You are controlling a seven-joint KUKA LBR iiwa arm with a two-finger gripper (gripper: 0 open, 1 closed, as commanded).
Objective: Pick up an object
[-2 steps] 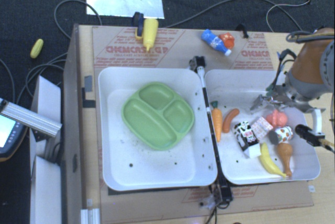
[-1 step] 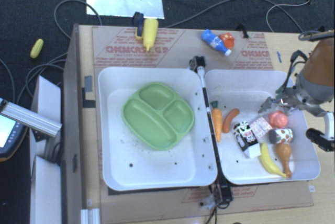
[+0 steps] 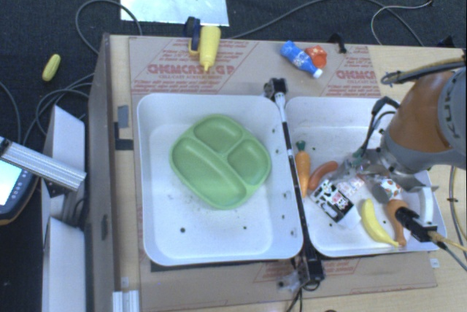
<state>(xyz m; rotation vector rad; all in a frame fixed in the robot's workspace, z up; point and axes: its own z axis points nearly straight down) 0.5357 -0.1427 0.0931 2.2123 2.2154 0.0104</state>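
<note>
Orange-banded arm [image 3: 430,114] hangs low over the right bin [image 3: 321,114], above its banana [image 3: 373,221] and carrot [image 3: 301,166]; gripper state I cannot tell, nothing visibly lifted.

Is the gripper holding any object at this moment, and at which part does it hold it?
It cannot be told. The gripper is low in the right bin among the banana and carrot.
</note>
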